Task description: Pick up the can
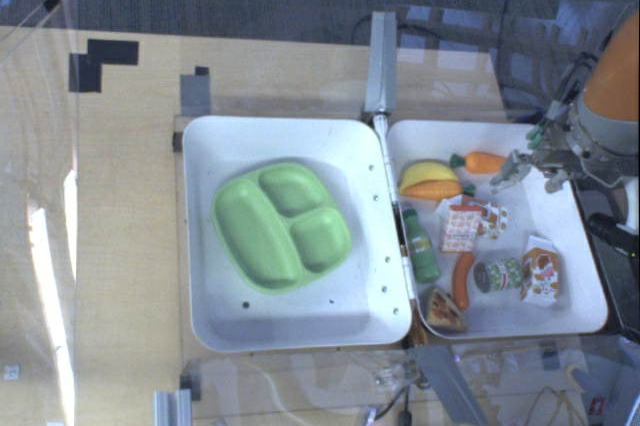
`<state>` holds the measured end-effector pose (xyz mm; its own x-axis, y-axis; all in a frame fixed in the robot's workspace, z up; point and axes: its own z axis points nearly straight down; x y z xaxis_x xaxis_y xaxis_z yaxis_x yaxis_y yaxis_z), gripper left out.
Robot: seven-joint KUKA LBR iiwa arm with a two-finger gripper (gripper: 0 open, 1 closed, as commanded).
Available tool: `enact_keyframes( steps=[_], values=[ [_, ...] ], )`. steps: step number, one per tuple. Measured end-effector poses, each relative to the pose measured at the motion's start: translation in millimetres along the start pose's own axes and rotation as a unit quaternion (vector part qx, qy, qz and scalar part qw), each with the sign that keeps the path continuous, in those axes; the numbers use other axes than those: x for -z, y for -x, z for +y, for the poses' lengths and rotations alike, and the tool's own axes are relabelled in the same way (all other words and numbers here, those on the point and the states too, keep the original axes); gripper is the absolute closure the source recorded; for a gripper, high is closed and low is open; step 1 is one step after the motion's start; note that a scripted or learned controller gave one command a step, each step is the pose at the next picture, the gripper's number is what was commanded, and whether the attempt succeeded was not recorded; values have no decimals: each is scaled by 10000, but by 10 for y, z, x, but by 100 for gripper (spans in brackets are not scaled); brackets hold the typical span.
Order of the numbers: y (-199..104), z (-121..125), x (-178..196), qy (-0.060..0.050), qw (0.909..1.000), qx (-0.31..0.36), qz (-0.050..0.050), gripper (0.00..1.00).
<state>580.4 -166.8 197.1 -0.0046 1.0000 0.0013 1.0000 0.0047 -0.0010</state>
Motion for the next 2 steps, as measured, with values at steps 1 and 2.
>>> enact_keyframes(
  steps=[1, 2],
  values=[
    [-105, -9, -780, 165, 9994, -304, -21, 0],
    [-166, -482, -864, 266, 9996, -46, -42, 0]
  ],
)
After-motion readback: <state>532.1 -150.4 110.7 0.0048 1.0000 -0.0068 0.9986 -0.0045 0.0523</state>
